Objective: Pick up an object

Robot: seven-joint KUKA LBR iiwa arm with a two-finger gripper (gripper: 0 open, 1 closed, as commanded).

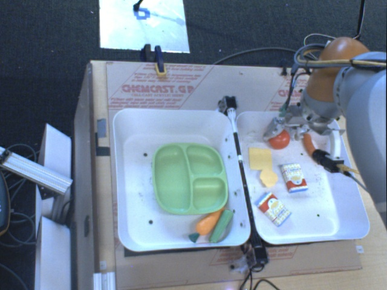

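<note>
Currently arm (pixel 357 83) is reaching in from the right, w/ orange band up top, and gripper (pixel 283 129) is sitting low over the far-left corner of the right bin (pixel 351 219). Gripper is hanging directly over a red tomato (pixel 279 139), apparently touching its top; can't tell whether fingers are open or closed, or whether tomato is actually being held, since the metal parts are blurring together there. Orange sausage-like piece (pixel 309 142) is lying just beside the gripper, toward the right. Also lying in right bin: yellow cheese square (pixel 260 158), smaller yellow wedge (pixel 268 177) just below it, red-white box (pixel 293 177) near centre, second red-white box (pixel 273 208) lying tilted nearer the front. Left bin (pixel 136 222) is holding a green divided plate (pixel 189 178) lying flat in the middle; orange carrot (pixel 207 222) and green pickle-like piece (pixel 222 225) are lying side by side, touching, at the plate's front edge. Both bins are resting on a cardboard sheet (pixel 181 83).
</note>
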